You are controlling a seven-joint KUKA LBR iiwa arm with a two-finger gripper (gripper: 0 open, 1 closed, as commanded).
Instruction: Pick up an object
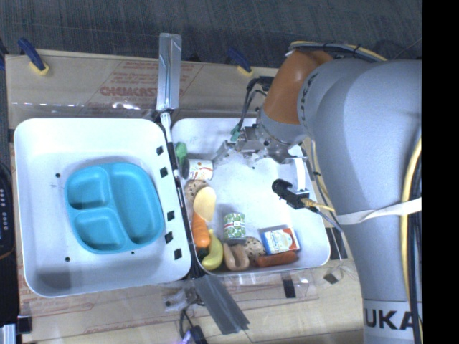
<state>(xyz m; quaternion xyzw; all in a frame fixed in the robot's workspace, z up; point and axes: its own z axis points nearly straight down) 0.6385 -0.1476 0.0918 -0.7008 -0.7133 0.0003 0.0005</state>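
Right white bin (315,228) | your claw (244,146) hovers, grip state unreadable | small green-labelled can (234,226): rigid, light, slippery; take its curved sides.

- A small green-and-white can (233,226) stands upright near the middle of the right bin (315,228).
- A blue-and-red box (278,240) lies flat just right of it.
- A pale yellow, egg-shaped piece (204,202), an orange carrot (201,231) and a yellow banana (214,255) line the bin's left wall.
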